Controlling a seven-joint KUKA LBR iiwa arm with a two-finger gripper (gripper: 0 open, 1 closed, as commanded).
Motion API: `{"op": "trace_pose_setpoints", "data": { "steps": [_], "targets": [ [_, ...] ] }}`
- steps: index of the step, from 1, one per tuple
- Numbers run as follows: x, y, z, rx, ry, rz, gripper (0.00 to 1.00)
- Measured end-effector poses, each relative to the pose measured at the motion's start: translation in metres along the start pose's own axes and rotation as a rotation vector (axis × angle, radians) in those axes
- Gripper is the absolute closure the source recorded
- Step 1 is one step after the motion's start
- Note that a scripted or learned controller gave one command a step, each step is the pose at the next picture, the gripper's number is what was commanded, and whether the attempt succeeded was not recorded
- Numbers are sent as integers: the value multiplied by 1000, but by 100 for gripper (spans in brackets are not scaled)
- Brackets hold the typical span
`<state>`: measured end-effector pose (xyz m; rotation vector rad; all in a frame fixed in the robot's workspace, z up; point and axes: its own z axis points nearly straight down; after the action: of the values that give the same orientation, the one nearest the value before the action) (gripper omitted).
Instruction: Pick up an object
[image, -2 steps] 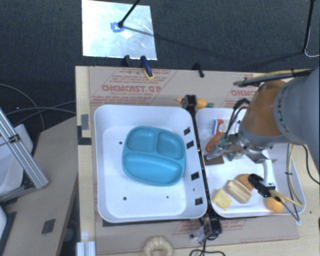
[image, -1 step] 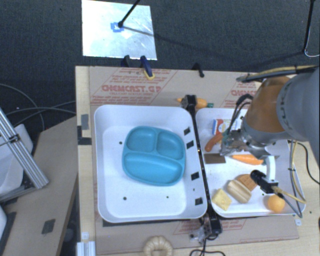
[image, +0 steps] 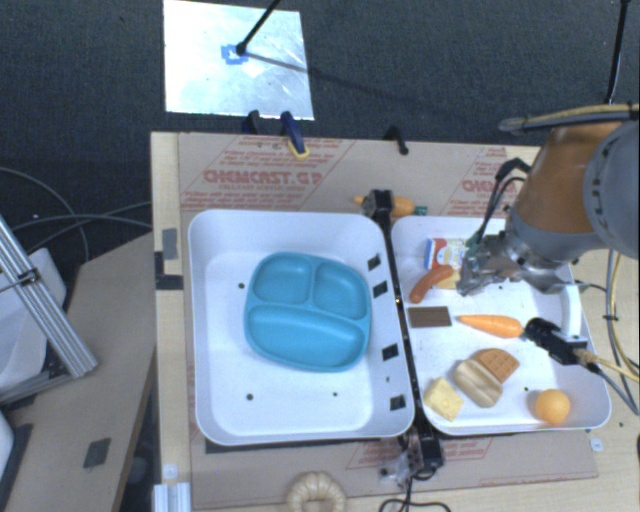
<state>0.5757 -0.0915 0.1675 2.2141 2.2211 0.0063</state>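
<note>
My gripper (image: 473, 277) hangs low over the upper part of the right bin (image: 590, 400), just right of a red sausage (image: 430, 279) and a small white carton (image: 441, 250). Below it lie a brown chocolate-like slab (image: 429, 317) and an orange carrot (image: 490, 324). Nearer the front sit a bread slice (image: 484, 374), a yellow cheese wedge (image: 443, 398) and an orange fruit (image: 550, 405). Nothing is visibly between the fingers, and the wrist hides their tips.
The left bin (image: 220, 330) holds a blue divided plate (image: 308, 310). The grey arm with its orange band (image: 565, 190) comes in from the right above the right bin. A black divider (image: 392, 300) runs between the bins.
</note>
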Motion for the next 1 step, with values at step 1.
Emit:
{"op": "trace_pose_setpoints", "data": {
  "steps": [1],
  "targets": [
    [0, 2, -54, -1, 0, -1, 100]
  ]
}}
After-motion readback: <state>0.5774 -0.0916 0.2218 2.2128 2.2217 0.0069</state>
